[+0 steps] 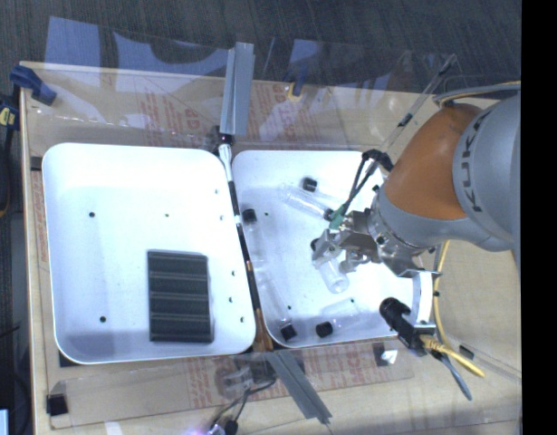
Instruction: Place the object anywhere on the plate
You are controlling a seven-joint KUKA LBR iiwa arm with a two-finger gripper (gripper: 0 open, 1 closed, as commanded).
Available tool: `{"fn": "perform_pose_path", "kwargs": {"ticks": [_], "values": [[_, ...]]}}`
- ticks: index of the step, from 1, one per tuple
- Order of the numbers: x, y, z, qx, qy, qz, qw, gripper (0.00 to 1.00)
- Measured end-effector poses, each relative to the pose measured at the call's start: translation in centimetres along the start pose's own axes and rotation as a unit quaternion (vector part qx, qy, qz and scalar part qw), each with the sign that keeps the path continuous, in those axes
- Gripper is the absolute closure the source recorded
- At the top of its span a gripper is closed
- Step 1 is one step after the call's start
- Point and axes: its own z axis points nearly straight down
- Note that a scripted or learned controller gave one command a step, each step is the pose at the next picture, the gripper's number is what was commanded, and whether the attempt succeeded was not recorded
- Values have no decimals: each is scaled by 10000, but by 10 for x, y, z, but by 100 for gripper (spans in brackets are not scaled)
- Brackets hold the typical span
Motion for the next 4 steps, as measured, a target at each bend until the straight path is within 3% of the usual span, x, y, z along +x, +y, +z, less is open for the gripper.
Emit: {"fn": "perform_pose_path", "kwargs": {"ticks": [1,2,3,4], "values": [[66,48,4,25,14,302,9995,100],[177,6,29,27,19,971,9953,100],[246,-50,126,0,23,2115,9774,100],[346,-71,128,15,13,231,9997,100]]}}
